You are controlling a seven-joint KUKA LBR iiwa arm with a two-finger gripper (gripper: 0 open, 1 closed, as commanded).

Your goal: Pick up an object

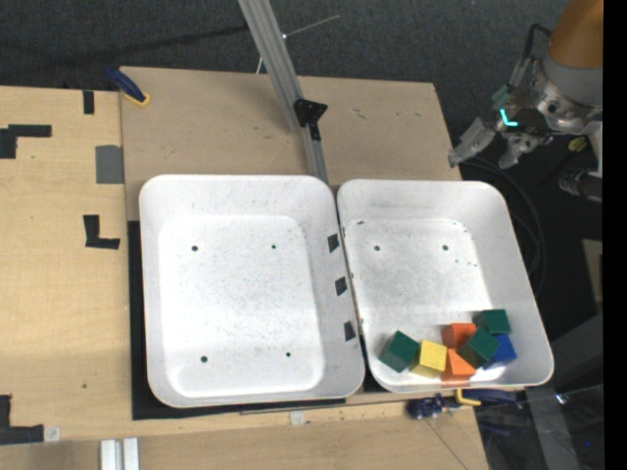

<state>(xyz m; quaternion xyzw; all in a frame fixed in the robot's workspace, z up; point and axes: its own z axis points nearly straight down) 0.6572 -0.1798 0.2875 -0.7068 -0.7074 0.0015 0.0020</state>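
Blocks [456,349] are sitting heaped together in the near right corner of the right bin [411,213]: a green one at the left end of the pile, yellow just beside it, orange pieces in the middle, darker green and blue toward the bin's right wall. Several are touching, some overlapping.

My gripper [495,145] is hanging outside the right bin, off its far right corner, well apart from the pile. Fingers are standing apart, nothing between them. The arm [573,37] is reaching in beyond that same corner.

Left bin [235,189] is sitting flush against the right bin's left wall.

Progress, as I am judging it: nothing picked yet. Whole job is remaining — coming over the bin, lining up above the pile, dropping, closing on one block, lifting. Green block at the pile's left end is looking the most exposed.
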